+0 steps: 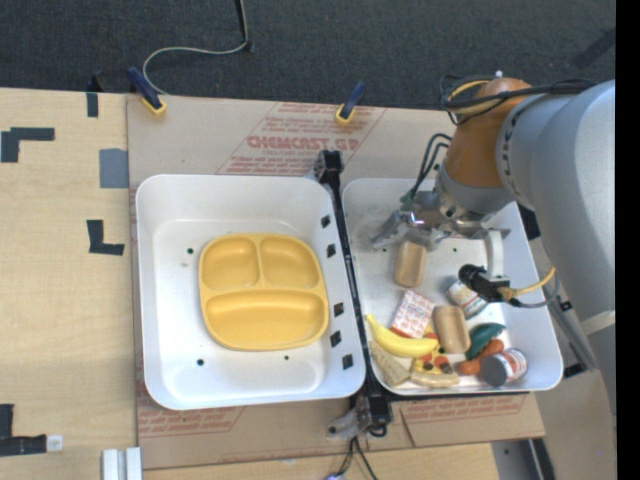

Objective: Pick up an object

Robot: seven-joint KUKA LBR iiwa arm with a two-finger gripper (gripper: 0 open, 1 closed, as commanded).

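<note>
Cardboard-covered bench (200, 133), pincer (412, 230) over tan cylinder (409, 263), grip unclear, toys (440, 343) heaped indistinctly.

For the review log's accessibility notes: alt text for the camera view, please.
The grey arm's gripper hangs over the right bin, just above a tan cylindrical block, with a banana and other small toy foods piled near the bin's front. The left bin holds a yellow divided plate.
</note>
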